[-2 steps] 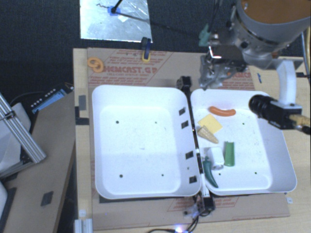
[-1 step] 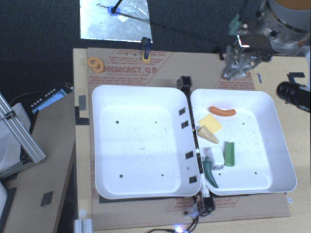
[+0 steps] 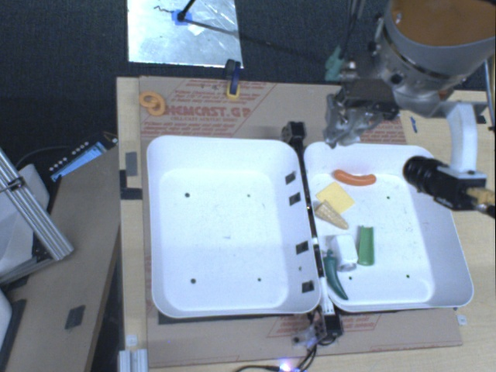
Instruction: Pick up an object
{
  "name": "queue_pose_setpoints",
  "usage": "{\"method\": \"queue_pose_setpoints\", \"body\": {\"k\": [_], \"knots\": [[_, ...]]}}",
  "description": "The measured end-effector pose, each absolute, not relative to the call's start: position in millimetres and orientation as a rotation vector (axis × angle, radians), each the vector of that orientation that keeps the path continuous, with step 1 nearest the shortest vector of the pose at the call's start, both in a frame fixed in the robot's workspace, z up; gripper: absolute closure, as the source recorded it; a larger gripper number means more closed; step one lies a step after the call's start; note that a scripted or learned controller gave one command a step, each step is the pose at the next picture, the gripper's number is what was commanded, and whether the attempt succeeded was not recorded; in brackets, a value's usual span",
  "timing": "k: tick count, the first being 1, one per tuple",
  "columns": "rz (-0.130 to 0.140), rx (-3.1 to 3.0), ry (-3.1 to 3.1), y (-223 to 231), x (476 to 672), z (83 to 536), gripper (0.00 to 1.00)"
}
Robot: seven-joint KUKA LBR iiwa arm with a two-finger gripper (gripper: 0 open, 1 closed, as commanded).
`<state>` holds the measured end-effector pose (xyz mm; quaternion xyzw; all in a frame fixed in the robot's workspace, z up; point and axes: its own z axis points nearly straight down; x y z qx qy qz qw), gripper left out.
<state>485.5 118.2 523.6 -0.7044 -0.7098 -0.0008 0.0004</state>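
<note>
Above the far edge of the right bin, my gripper hangs with nothing between its fingers; whether they are spread or closed, I cannot tell. Just below lies a small sausage, near a yellow wedge. It looks light, smooth and rounded, likely slippery; I would pinch it across its middle.

Place: robotics lab bench.
Evidence: grey arm reaching in at 1 o'clock; white bins sitting on stamped cardboard; aluminium framing lying at 9 o'clock.
</note>
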Motion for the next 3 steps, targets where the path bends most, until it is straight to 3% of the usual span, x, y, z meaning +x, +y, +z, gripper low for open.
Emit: {"method": "queue_pose_setpoints", "body": {"k": [1,2,3], "knots": [[-0.005,-2.218,-2.227,117.9,486.6,535.4,1.00],[-0.001,-2.237,-2.213,-2.0,540.0,534.8,1.00],[-0.005,-2.210,-2.233,63.1,487.6,535.6,1.00]]}}
